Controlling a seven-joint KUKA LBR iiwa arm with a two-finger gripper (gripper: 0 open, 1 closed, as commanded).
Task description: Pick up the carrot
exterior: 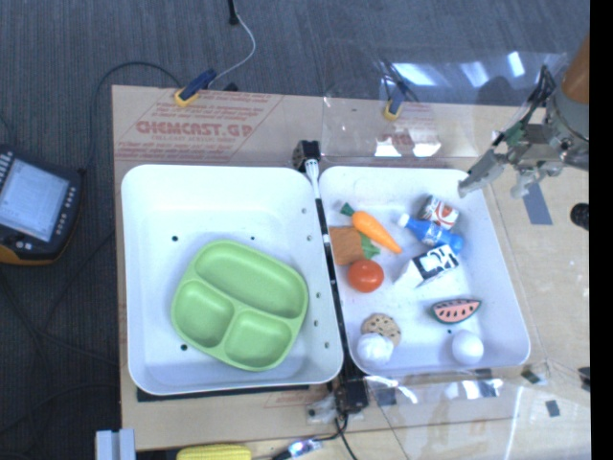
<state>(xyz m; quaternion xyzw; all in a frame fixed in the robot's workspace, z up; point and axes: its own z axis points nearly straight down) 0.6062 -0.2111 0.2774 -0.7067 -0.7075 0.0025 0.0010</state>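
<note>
The orange carrot (375, 231), with a green top, lies at a slant in the upper left part of the right bin (508, 286). It rests beside a brown slice (345, 246) and above a red tomato (365, 275). My gripper (496, 184) hangs over the right bin's upper right corner, well to the right of the carrot and apart from it. Its fingers are spread open and nothing is between them.
Around the carrot are a blue bottle (433, 232), a small can (441, 211), a dark carton (433, 264), a watermelon slice (455, 310), a cookie (381, 326) and a white ball (467, 347). A green divided plate (239, 303) sits in the left bin (153, 209).
</note>
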